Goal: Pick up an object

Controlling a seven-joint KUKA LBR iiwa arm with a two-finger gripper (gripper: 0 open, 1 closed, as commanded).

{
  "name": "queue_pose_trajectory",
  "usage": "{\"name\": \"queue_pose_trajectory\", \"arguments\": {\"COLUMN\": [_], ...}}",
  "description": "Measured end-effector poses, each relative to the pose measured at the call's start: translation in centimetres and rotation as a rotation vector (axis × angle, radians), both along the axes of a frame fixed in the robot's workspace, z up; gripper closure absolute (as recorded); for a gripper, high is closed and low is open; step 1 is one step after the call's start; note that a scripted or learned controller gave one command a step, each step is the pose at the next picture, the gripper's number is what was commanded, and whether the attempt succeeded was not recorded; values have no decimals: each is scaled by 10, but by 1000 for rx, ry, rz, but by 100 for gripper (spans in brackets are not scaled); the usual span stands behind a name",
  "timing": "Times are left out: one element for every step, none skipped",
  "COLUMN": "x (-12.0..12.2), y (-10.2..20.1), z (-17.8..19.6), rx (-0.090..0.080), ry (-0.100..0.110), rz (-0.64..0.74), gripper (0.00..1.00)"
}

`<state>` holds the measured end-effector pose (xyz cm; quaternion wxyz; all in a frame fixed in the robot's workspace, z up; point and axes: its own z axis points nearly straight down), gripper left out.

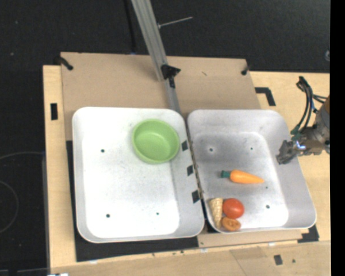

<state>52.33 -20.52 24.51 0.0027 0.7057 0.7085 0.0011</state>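
One pincer [287,152] hangs at the right rim of the right bin [241,122], dark and small against the white wall — whether its tips are spread or pressed together I cannot tell, and nothing shows between them. So the step in hand reads as the approach: nothing is lifted yet.

Nearest to it lies the carrot [246,177], just left and a little lower, flat on the bin floor and apart from the rest. Its long axis runs nearly level across the view, green stub toward the left bin [103,223], tapered orange tip toward the right rim, sloping slightly down. As a target it looks the easiest; the next move would call for travel inward over the floor, a descent, and a closing line set across that axis rather than along it.

Further down, near the bin's lower-left corner, a red tomato [233,207] sits touching a pale cone-like piece [217,210] and a small orange-brown item [231,225] — crowded, harder to take cleanly. A green bowl [156,141] rests upright in the left bin, well apart.
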Motion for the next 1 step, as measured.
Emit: {"name": "queue_pose_trajectory", "arguments": {"x": [9], "y": [49], "z": [-3], "rx": [3], "ry": [3], "rz": [3], "gripper": [100]}}
